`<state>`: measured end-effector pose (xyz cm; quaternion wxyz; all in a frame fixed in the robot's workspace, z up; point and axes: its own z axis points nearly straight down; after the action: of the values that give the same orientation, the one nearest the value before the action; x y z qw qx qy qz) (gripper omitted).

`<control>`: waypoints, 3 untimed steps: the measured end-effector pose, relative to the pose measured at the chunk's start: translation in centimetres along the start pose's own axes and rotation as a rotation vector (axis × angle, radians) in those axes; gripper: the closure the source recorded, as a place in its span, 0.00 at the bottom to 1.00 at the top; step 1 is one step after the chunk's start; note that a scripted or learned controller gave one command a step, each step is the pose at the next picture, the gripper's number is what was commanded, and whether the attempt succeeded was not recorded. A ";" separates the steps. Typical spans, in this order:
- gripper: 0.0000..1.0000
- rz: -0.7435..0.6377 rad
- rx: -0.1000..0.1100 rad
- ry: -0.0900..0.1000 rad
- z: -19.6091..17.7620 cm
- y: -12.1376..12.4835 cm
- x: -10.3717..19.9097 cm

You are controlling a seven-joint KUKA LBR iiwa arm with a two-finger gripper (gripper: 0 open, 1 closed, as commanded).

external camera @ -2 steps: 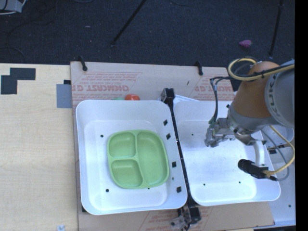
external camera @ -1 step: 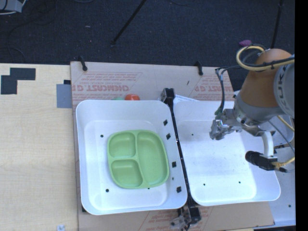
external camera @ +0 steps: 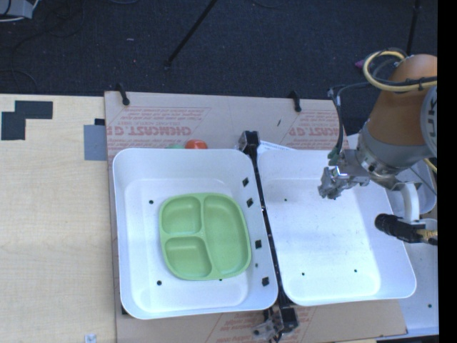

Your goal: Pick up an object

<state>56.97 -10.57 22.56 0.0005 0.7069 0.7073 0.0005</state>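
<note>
A light green divided plate (external camera: 204, 236) with three compartments lies flat in the left white bin (external camera: 136, 184). My gripper (external camera: 330, 185) hangs over the upper part of the right white bin (external camera: 389, 277), well to the right of the plate. It points down and to the left, and I see nothing between its tips. The grey arm with its orange band (external camera: 407, 98) comes in from the right.
A small orange-red thing (external camera: 196, 145) and a bit of green (external camera: 173, 146) peek out behind the far rim of the left bin. A black divider clamp (external camera: 258, 213) runs between the two bins. Cardboard lies under both.
</note>
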 end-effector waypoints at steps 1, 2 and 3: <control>1.00 -0.003 0.005 0.002 1.1 0.6 5.3; 1.00 -0.003 0.006 0.002 1.8 0.3 10.7; 1.00 -0.004 0.003 0.002 0.3 0.6 15.9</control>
<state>57.60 5.33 22.21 -0.0013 0.7056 0.7086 -0.0001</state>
